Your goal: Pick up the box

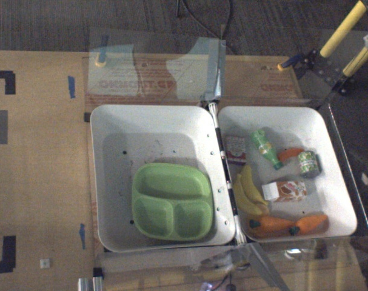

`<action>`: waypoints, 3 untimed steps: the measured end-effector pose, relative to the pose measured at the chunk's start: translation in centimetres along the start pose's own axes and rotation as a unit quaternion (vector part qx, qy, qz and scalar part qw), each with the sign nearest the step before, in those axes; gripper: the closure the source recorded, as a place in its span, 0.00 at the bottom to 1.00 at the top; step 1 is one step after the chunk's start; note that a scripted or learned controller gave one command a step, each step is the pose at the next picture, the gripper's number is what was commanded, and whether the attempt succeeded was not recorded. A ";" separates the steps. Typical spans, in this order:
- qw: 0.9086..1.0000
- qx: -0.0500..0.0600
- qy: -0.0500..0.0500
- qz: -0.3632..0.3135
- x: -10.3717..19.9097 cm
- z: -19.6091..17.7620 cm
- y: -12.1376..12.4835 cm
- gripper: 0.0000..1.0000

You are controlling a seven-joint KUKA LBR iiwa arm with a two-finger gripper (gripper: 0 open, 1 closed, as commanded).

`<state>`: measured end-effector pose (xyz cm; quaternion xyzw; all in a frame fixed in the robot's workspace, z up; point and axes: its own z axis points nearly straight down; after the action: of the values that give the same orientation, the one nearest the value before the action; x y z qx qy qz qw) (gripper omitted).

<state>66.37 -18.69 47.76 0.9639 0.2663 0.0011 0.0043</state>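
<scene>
- One small red-and-white cardboard box (235,148) lies flat in the right-hand shallow white plastic bin (338,162), pressed close to that bin's left wall, just right of the frame's centre.
- Nothing sits on the box; its top face is bare and open from above.
- Just to its right stands a tilted green plastic bottle (267,148), near it but apart.
- Below the box a bunch of yellow bananas (249,194) curves along the same wall, close to the box's lower edge.
- Further right lie a short orange carrot (290,154), a small green-labelled tin can (308,163) and an orange-brown packet with a white end (285,191); two more orange carrots (290,225) lie along the bin's lower edge.
- The left-hand shallow white plastic bin (108,162) holds a light green divided plastic plate (171,200).
- Both bins rest on a brown cardboard-covered worktop (38,180).
- Whether the jaws are apart or together cannot be told.
- By my reading the pick has not begun: the approach is the step in hand.
- The next move calls for coming down over the box clear of the wall, bottle and bananas.
</scene>
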 end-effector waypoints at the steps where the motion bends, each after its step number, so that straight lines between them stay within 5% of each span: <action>1: 1.000 -0.001 0.000 -0.003 0.3 -1.1 -0.2 1.00; 3: 1.000 -0.004 0.001 -0.009 0.8 -3.2 -0.6 1.00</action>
<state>66.77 -17.71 50.96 0.9613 0.2753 0.0029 0.0076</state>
